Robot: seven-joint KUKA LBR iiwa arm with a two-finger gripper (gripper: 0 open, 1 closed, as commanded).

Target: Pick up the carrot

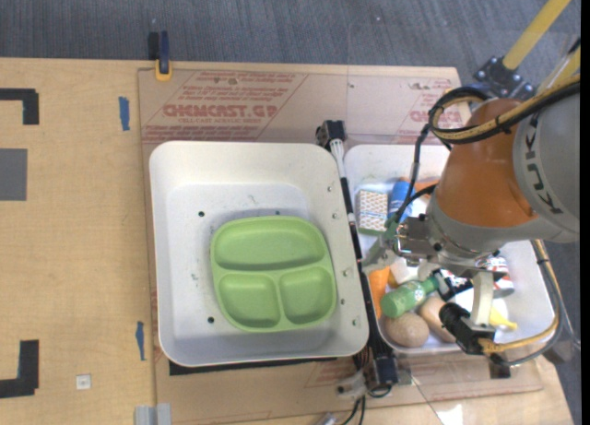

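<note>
I have the arm (489, 174) low over the crowded right bin (544, 299) to reach the carrot (380, 280), but I cannot tell the gripper's state.

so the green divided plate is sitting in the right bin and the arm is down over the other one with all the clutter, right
Not quite. The camera view shows the green divided plate in the left bin, not the right one. The rest holds: the arm is down over the other bin, the right bin, which holds the clutter.
</note>
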